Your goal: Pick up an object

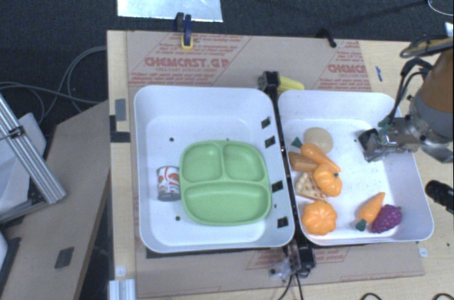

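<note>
Gripper (370, 145) is seen over the right bin (355, 101), finger state not discernible, nothing visibly held. Nearest, the carrot (372, 208) and grapes (387, 218) lie touching; a descent there could be spoiled by crowding. Farther left, the green plate (225, 183).

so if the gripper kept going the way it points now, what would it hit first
The gripper points left across the right bin. Going straight on, it would likely meet the pale round food piece first, though its height above the bin is unclear.
</note>
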